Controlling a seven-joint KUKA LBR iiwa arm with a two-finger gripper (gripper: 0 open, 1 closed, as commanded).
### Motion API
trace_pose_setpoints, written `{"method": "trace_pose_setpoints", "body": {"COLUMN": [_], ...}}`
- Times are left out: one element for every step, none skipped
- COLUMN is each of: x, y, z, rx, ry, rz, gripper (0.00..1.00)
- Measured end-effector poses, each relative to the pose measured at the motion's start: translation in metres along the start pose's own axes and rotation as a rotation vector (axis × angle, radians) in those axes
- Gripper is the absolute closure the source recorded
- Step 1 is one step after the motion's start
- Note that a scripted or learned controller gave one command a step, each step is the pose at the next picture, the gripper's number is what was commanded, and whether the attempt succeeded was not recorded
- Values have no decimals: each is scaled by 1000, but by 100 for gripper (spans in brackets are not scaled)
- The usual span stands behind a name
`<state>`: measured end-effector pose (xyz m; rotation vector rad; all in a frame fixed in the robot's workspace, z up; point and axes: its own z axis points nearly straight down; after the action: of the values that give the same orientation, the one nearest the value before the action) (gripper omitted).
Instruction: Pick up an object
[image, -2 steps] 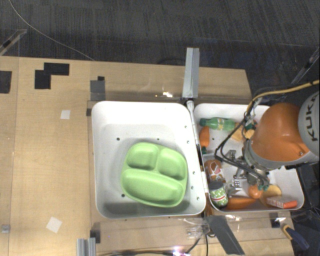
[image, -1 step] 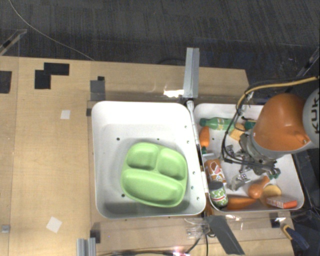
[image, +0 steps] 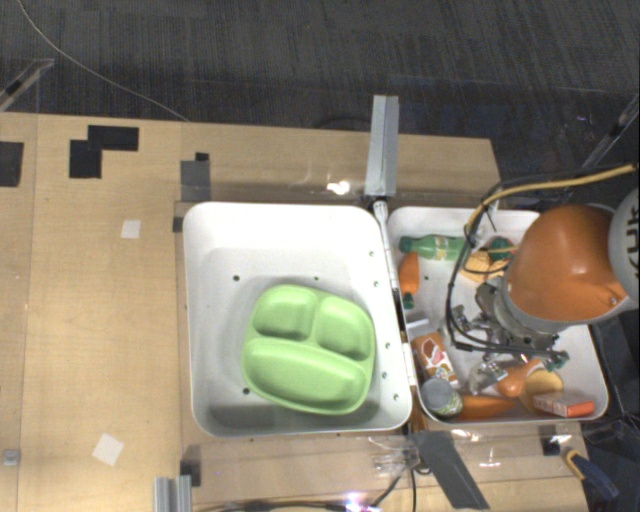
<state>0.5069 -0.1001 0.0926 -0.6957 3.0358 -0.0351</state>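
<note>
My gripper reaches down into the right bin, under the orange wrist band, and the arm hides most of it. It hangs just above a cluster of small things: an orange rounded piece, a tan piece and a long orange carrot-like piece. Left of these lie a red packet and a small can. A green bottle lies at the bin's far edge, with a yellow item beside it. Whether anything is held is hidden.
The left bin holds a green divided plate. An orange item lies along the right bin's left wall, and a red box sits near its front right corner. Cables hang around the wrist.
</note>
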Motion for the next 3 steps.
{"method": "trace_pose_setpoints", "body": {"x": [-2, -4, 3], "y": [-2, -5, -7], "z": [-1, -1, -2], "rx": [4, 6, 5], "ry": [1, 2, -3], "rz": [-112, -263, -527], "gripper": [0, 0, 0]}}
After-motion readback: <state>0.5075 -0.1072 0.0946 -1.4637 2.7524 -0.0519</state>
